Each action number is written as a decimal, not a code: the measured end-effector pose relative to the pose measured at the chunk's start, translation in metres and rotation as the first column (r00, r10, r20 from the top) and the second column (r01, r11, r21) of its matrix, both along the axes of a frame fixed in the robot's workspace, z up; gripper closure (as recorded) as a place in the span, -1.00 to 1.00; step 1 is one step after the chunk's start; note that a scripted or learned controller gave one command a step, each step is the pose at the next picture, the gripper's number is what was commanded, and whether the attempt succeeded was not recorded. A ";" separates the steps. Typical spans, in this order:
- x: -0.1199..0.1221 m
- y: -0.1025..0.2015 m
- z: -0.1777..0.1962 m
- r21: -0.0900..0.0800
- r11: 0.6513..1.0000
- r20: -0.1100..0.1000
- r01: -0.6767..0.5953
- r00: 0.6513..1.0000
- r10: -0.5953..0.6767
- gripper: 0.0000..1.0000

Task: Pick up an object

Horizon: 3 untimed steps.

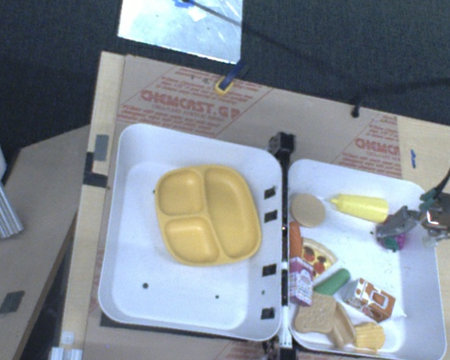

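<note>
Arm enters from right edge of view, wrist housing grey with cables looping above it. Gripper (395, 228) extends leftward and low, tilted down toward lower left. Something small and purple-green sits at the tip; contact unclear. 1 arm only. Jaws blurred, state cannot be made out.

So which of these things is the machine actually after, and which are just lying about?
For the job:
pincer
purple thing under it
yellow bottle
green piece
small carton

Lying about:
yellow tray
foil sheet
</note>
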State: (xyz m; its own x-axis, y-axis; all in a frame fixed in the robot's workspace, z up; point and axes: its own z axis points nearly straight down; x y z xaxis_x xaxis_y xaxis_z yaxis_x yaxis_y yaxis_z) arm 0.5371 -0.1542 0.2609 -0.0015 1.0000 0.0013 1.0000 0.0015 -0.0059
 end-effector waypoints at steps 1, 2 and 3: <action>0.002 0.000 0.004 -0.002 1.000 0.008 -0.002 1.000 0.002 -1.00; 0.000 -0.005 -0.040 -0.001 1.000 0.004 0.001 1.000 -0.001 -1.00; -0.001 -0.005 -0.081 0.000 1.000 0.003 0.000 1.000 0.000 -1.00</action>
